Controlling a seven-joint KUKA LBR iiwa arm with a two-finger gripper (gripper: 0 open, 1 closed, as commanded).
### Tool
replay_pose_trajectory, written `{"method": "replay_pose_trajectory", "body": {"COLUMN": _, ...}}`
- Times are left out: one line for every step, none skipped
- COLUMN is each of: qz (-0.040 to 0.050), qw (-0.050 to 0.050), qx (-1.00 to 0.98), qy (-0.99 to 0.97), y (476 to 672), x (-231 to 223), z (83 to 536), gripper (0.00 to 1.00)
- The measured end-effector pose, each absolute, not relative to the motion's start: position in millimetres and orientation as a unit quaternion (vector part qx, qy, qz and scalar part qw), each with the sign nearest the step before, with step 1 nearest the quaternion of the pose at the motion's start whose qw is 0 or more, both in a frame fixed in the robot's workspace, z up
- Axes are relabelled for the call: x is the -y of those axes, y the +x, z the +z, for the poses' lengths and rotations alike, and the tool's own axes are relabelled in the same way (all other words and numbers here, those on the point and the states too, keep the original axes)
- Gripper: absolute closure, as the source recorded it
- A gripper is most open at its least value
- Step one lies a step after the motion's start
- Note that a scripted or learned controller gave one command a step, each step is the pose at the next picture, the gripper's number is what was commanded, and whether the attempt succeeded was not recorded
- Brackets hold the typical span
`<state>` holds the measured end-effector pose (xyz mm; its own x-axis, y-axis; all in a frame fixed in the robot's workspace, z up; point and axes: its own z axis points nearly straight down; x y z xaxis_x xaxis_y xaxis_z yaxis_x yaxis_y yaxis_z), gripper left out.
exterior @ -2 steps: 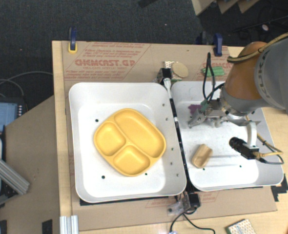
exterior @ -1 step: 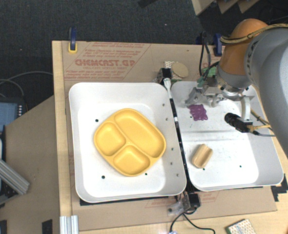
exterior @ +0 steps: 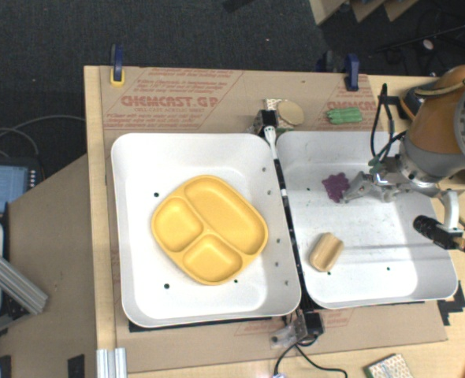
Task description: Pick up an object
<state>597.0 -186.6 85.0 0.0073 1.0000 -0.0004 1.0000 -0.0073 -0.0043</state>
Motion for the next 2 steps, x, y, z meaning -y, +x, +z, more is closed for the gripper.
{"method": "replay_pose_trajectory", "body": {"qz": -0.0013, "qw": -0.002, "qx": 0.709, "qy": -0.705, "y": 628.7, "x": 122, "z": 85, "gripper": 0.0}}
{"method": "replay_pose_trajectory", "body": {"qz": -0.0017, "qw": -0.004, "qx": 0.708, "qy": -0.707, "y": 628.5, "x": 125, "z": 96, "gripper": 1.0}}
